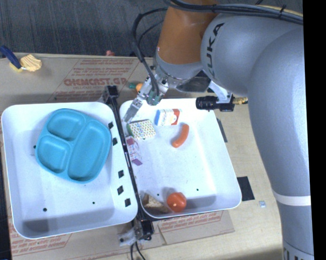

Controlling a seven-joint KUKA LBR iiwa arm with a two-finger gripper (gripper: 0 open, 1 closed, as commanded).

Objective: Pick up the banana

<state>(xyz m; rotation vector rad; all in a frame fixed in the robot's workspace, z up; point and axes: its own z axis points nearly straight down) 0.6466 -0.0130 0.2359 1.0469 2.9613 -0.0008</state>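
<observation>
The surface (245, 166) is a pale bench with a printed cardboard sheet (90, 76) under two shallow white bins; dark carpet-like floor runs along the far edge. The left bin (26, 213) holds a blue divided plate (73, 144). The right bin (218, 167) holds a small patterned box (142, 130), a white carton with red and blue print (167, 117), a red-orange sausage (180, 135), a round orange fruit (176, 201), a brownish piece (154, 203) beside it, and a pinkish scrap (134, 151) against the divider.

The grey arm (257, 69) with its orange band (185, 31) covers the far right corner of the right bin and whatever lies under it. The brownish piece at the near wall is too dim to name. I cannot pick out the banana with certainty: the one yellow thing is a small lump (32, 63) with a blue handle (8, 54) at the far left corner of the surface, outside both bins, and its shape is too small to settle.

The hand (132, 111) hangs at the far end of the divider between the bins, just beyond the patterned box and well apart from the yellow lump. Whether it is released or clenched cannot be told; nothing is seen in it.
</observation>
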